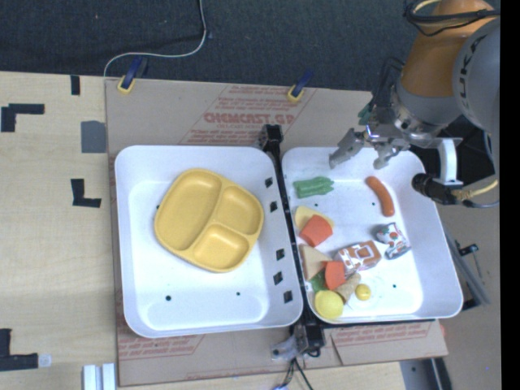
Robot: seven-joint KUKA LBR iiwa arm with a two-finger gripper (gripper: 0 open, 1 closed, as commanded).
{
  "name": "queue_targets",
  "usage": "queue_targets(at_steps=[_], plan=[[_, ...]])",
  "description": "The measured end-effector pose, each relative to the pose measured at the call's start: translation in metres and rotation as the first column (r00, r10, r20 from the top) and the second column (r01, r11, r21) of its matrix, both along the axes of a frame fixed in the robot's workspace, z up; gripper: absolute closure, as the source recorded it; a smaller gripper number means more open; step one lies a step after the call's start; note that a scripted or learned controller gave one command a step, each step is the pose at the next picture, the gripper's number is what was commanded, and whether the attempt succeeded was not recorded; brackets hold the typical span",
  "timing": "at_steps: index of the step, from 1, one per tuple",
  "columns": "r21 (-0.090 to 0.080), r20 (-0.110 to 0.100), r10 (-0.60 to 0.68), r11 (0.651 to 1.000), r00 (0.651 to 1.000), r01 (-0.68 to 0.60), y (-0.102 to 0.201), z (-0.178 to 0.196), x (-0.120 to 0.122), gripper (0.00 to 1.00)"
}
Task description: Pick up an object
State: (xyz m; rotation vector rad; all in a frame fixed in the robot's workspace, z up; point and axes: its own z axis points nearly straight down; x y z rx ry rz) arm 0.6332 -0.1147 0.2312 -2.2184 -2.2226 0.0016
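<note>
1. First, survey left to right: tan bench with black marks, cardboard sheet clipped at its far edge, left bin holding a yellow divided plate, right bin holding the small items.
2. Note candidates in the right bin, left to right: green pod near the far-left corner; orange wedge; yellow ball at the near edge; printed packet; sausage, lying apart on bare floor.
3. Confirm gripper state: fingers spread, released, nothing between them, poised over the far rim of the right bin.
4. Prefer the sausage or the green pod; both lie clear of neighbours. Avoid the crowded cluster near the front, where items touch and overlap.
5. Align fingers across the short axis of the chosen item, then descend straight.
6. Mind the bin wall and the central divider on approach.
7. Beyond the bench: dark carpet and a loose cable.
</note>
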Motion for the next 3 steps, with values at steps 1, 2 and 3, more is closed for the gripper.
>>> queue_targets(at_steps=[1,2,3], plan=[[-0.001,-0.004,0.001,1.000,1.000,-0.001,0.010,-0.073,0.024,0.00],[-0.002,-0.001,0.001,1.000,1.000,-0.001,0.016,-0.151,0.021,0.00],[0.000,0.002,0.000,1.000,1.000,0.000,0.004,-0.147,0.036,0.00]])
